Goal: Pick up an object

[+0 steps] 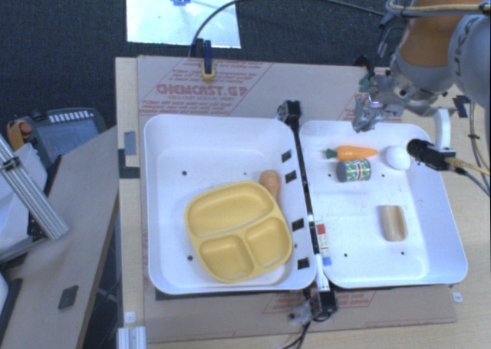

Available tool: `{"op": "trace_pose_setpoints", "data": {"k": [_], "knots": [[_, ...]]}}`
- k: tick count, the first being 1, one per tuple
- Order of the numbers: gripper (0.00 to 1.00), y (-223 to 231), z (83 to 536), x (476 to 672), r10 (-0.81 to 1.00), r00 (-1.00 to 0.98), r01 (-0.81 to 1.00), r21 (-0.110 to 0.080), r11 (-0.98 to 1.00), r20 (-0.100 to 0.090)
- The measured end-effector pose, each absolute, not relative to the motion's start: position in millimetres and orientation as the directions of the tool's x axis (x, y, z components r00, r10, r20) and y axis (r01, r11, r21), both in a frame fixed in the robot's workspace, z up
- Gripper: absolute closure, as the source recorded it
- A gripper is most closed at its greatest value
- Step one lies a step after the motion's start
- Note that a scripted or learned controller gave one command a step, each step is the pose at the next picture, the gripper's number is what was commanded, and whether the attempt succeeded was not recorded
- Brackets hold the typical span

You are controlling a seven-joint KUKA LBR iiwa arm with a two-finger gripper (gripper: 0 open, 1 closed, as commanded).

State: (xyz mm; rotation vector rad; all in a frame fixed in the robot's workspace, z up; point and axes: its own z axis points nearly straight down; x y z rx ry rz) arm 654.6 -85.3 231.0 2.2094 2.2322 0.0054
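Yellow tray (238, 230) is sitting by the left bin's (165, 186) front edge; the gripper (368, 117) is hovering at the right bin's (437, 225) back edge, finger state unclear, probably lining up the carrot (355, 153) just below.

The gripper (369, 119) hung over the far edge of the right bin (430, 263), empty, its fingers (364, 120) pointing down. Just below the fingers lay a carrot (354, 153), with a small can (354, 171) touching it on the near side. Beside them, a little off from the fingers, sat a white egg (397, 157). Well apart, nearer the camera, lay a bread loaf (393, 222). Across the divider, the left bin (176, 140) held a yellow tray (238, 228) and a potato (270, 182) touching it.
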Motion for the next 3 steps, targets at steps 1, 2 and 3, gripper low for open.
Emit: {"op": "trace_pose_setpoints", "data": {"k": [1,2,3], "knots": [[1.0,-30,241,653.4,1.0,-0.01,1.0,0.003,0.01,0.002],[1.0,28,229,649.5,1.0,-0.01,1.0,0.002,0.01,0.002],[1.0,81,218,651.0,1.0,-0.01,1.0,0.001,0.01,0.002]]}}
